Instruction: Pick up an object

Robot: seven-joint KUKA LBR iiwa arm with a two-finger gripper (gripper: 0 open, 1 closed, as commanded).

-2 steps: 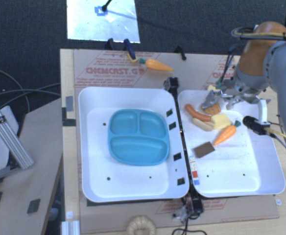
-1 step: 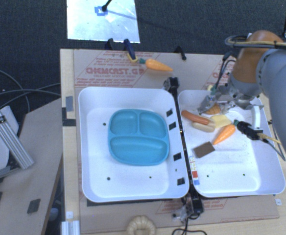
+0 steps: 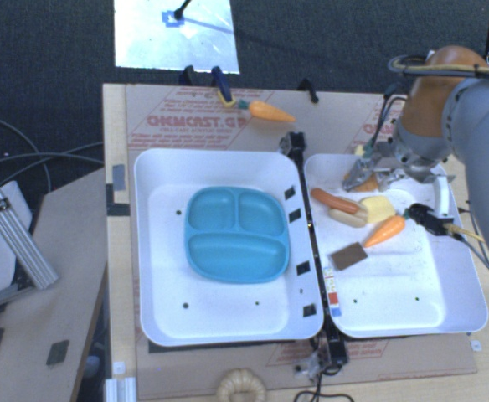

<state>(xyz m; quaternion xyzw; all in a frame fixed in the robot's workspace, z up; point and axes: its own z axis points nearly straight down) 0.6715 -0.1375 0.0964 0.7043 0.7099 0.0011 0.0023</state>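
My gripper [image 3: 364,179] hangs over the back of the right bin [image 3: 412,325], just behind and to the right of a red sausage [image 3: 337,201] that lies on a pale bun [image 3: 349,217]. A yellow cheese wedge [image 3: 380,207] sits right in front of the gripper. An orange carrot [image 3: 384,232] lies slanted next to the cheese. A flat brown block [image 3: 348,256] rests nearer the bin's front left. Nothing is seen held in the gripper.
The left bin [image 3: 156,224] holds a blue divided plate [image 3: 236,233]. A second carrot [image 3: 268,111] lies on the cardboard behind the bins, next to a blue clamp [image 3: 221,82]. A black divider [image 3: 307,224] runs between the bins.
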